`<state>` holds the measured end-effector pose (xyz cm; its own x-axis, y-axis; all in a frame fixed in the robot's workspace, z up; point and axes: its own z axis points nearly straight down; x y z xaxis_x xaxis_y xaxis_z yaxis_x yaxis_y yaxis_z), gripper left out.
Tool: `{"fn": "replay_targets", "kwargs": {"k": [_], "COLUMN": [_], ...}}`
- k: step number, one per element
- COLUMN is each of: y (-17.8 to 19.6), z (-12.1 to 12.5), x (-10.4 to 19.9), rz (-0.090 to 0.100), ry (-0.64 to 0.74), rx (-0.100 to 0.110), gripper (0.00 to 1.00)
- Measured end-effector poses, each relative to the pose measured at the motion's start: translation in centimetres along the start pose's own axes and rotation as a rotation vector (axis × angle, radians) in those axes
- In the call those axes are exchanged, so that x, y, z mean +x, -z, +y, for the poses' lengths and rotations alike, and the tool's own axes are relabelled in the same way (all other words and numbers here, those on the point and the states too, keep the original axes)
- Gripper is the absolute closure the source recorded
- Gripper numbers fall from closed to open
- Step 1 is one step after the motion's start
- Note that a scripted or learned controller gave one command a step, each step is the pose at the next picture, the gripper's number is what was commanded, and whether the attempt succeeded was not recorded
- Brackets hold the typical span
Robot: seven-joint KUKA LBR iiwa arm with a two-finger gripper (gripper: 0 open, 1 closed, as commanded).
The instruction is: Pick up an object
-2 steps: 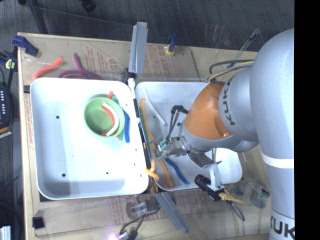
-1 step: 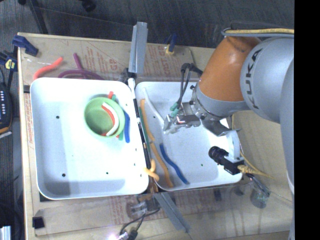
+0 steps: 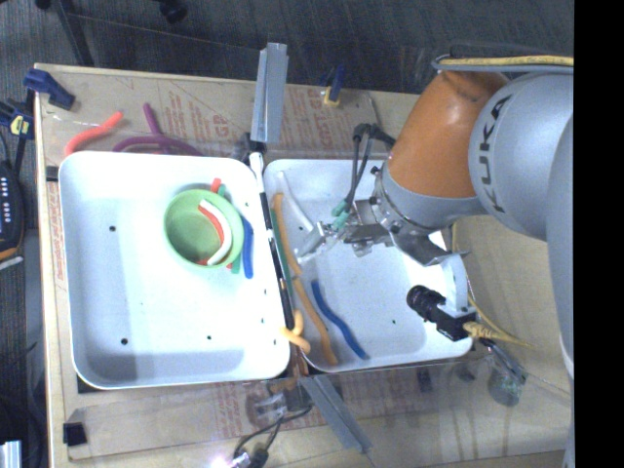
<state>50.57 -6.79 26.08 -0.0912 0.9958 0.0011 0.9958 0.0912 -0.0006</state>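
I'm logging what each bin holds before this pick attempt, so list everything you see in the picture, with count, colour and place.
Bins: 2, white, side by side on the bench; left bin, right bin.
Bowl: 1, green, upper middle of the left bin.
Curved strip: 1, white with a red edge, lying in the bowl.
Blue piece: 1, blue, just right of the bowl in the left bin.
Long stick: 1, tan, along the left side of the right bin.
Blue strip: 1, blue, lower middle of the right bin.
Loose cords: orange and purple, on the bench above the left bin.
Arm: 1, grey with orange band, over the right bin.
Gripper: 1, over the upper right bin.
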Motion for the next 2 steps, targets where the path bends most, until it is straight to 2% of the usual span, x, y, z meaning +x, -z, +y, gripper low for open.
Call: {"fn": "replay_targets", "kwargs": {"k": [1, 2], "y": [-11.0, -15.0], "z": [0.7, 6.0], "x": [-3.3, -9.2], "rz": [0.0, 0.001], "ry": [-0.017, -0.052], "rx": [0.005, 0.003], "gripper": [0.0, 0.0]}}
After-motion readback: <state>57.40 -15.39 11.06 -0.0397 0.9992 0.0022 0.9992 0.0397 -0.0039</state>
